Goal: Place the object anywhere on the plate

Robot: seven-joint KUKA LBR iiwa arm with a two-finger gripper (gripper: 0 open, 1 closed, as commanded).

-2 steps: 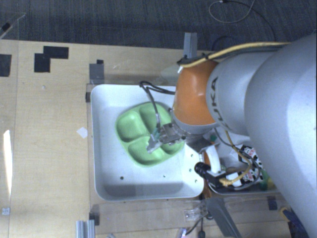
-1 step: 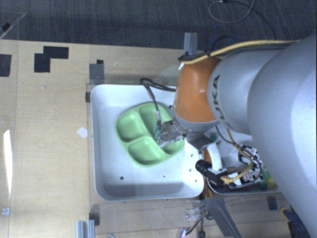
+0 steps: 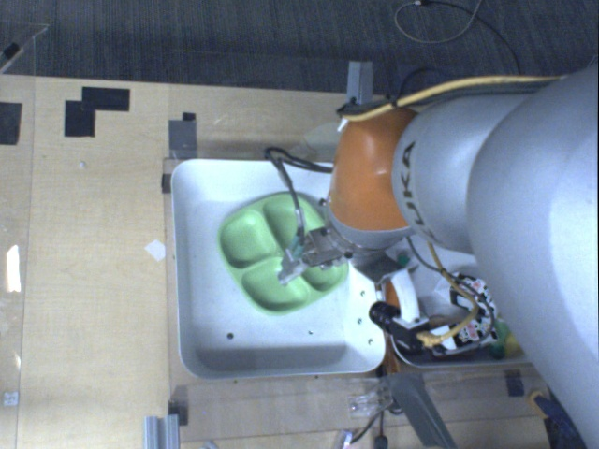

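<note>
A light green divided plate (image 3: 257, 251) lies in the left white bin (image 3: 201, 288), toward its right side. My gripper (image 3: 298, 258) hangs over the plate's right part, at the end of the grey arm with the orange band (image 3: 370, 185). Its tips are small and blurred against the green. I make out no object between them. The arm hides the plate's far right edge.
The right bin (image 3: 440, 340) is mostly covered by the arm; a few small colourful items (image 3: 473, 321) show at its lower part. Cables (image 3: 285, 181) run down the wrist. Bare wooden bench lies left of the bins.
</note>
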